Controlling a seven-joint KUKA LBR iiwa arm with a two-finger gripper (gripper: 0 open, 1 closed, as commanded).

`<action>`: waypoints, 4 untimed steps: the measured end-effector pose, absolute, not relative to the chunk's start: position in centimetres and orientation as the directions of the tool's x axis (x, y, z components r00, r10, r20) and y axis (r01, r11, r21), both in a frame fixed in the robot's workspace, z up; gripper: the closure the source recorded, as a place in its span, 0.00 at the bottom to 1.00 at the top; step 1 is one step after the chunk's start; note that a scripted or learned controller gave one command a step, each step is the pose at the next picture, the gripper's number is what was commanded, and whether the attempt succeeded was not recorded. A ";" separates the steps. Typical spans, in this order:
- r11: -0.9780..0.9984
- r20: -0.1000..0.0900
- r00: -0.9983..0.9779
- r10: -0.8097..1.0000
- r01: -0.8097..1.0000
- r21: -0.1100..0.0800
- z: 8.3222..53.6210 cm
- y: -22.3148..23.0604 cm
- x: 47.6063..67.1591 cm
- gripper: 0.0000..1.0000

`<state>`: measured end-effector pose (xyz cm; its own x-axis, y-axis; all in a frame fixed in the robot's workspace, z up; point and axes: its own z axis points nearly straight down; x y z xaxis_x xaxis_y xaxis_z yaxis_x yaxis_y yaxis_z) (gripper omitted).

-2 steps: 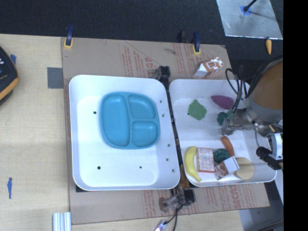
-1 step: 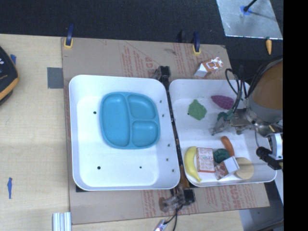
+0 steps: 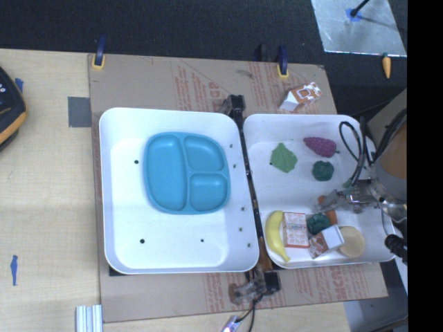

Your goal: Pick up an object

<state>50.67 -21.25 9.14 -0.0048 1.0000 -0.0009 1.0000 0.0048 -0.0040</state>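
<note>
Red print runs along the cardboard sheet [image 3: 208, 81] under the bins & on a small carton [image 3: 295, 230] in the right bin [image 3: 277, 126], but all too blurred to read.

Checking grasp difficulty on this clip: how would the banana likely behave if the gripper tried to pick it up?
The banana looks smooth and curved, so it may slip or pivot between fingers. It lies against the bin wall beside a carton, so access looks tight.
</note>
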 end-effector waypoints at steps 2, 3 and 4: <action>0.003 0.000 -0.003 1.000 1.000 -0.003 9.2 -21.3 53.0 0.00; 0.005 0.000 -0.005 1.000 1.000 -0.004 9.1 -17.2 49.0 0.00; 0.010 -0.002 -0.010 1.000 1.000 -0.004 10.2 -17.3 49.0 1.00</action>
